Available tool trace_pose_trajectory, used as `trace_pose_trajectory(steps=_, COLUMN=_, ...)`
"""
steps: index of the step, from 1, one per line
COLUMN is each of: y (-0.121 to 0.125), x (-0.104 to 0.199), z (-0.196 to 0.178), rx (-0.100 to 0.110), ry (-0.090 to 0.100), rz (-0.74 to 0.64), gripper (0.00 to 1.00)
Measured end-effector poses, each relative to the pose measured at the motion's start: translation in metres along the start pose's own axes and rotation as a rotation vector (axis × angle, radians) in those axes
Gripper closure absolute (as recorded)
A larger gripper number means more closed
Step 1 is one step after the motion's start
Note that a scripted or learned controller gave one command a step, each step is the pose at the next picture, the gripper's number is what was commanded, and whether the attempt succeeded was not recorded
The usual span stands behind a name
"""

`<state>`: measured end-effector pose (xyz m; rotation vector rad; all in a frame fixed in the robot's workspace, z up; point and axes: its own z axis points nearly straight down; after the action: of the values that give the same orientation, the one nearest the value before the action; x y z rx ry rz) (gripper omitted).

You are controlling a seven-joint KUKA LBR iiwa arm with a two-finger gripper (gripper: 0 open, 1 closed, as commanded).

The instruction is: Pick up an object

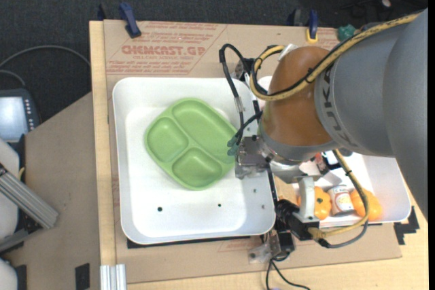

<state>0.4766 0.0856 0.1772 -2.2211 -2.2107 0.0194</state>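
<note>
Nearest you, the grey arm (pixel 380 85) with its orange band (pixel 296 102) hangs over the seam between the two bins, its jaws hidden beneath the wrist, while the green divided plate (pixel 192 143) lies flat in the left bin (pixel 136 214).

The room light is even and fairly bright, falling from overhead. The left white bin (pixel 129 166) is nearly washed out, its walls barely showing. The green tray (pixel 190 142) inside that bin casts only a thin soft shadow along its lower rim. The arm (pixel 367 98), right of the tray, looks soft and out of focus, with a dull sheen on its orange band (pixel 296 102). The floor above the bin is dark and grainy.
</note>
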Motion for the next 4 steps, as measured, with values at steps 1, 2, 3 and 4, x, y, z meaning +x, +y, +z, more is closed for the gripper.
trace_pose_trajectory(steps=1, y=0.002, x=0.054, z=-0.038, rx=-0.017, ry=0.005, rz=-0.009, gripper=1.00)
trace_pose_trajectory(steps=2, y=0.002, x=0.052, z=-0.046, rx=-0.016, ry=0.004, rz=-0.005, gripper=1.00)
trace_pose_trajectory(steps=3, y=0.002, x=0.052, z=-0.056, rx=-0.018, ry=0.004, rz=-0.004, gripper=1.00)
trace_pose_trajectory(steps=4, y=0.002, x=0.024, z=-0.048, rx=-0.010, ry=0.003, rz=-0.002, gripper=1.00)
